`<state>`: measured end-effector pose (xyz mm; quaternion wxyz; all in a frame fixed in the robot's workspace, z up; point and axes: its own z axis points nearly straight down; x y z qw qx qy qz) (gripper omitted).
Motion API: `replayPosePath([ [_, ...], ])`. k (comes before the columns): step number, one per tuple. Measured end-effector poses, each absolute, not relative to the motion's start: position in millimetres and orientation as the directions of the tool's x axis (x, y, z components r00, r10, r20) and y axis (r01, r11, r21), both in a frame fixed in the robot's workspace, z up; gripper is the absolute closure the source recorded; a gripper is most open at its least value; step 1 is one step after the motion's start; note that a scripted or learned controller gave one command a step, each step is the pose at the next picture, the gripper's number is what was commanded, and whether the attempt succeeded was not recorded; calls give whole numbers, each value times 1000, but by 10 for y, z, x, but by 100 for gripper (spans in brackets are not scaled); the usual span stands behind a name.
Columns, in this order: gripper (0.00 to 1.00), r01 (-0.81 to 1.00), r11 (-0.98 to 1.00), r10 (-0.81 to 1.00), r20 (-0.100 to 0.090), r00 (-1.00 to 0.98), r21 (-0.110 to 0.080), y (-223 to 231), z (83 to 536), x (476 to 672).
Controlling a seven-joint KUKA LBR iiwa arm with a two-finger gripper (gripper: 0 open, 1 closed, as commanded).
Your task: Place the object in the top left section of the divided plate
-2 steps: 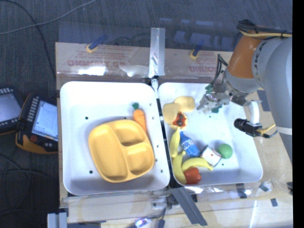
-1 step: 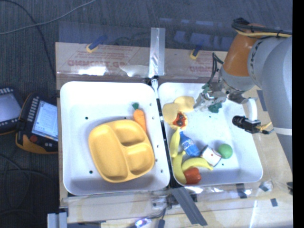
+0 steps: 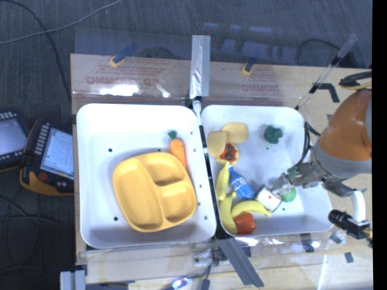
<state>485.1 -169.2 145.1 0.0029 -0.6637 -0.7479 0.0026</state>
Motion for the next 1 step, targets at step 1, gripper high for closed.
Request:
replayPosePath([
  [1,100,1000,-28,1000,-3,28,8,-1640,898,4868],
])
